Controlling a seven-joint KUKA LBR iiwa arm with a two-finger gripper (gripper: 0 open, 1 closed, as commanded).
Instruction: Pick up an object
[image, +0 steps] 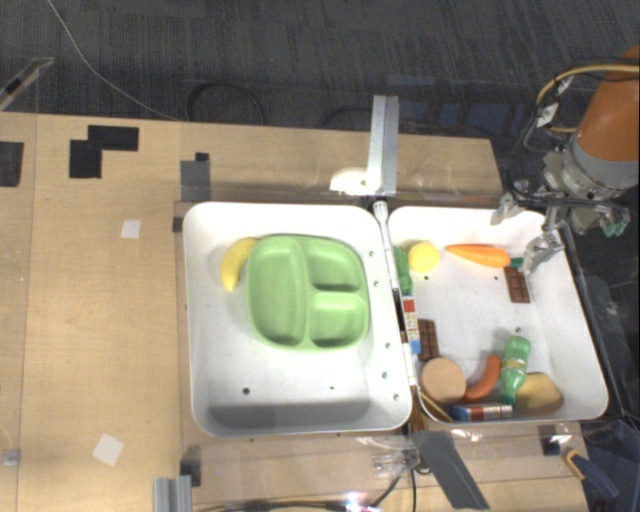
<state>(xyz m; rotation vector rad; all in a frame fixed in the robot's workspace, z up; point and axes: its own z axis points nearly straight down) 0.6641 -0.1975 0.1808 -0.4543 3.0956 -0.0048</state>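
- Bins sit side by side on the counter: the left bin (205, 330) carries a green divided tray (305, 290) with a banana (235, 263) touching its left edge.
- Right bin (580, 330): a carrot (478, 256) lies near the far edge beside a yellow lemon (424, 257); a brown bar (517, 285) lies just right of the carrot.
- Near edge of that bin: a round brown disc (442, 379), a sausage (484, 377), a green bottle (514, 364) and a potato (538, 392) crowd together.
- Jaws of the gripper (530, 232) hang over the bin's far right corner, above the carrot's tip; whether they are spread or pressed together cannot be told.
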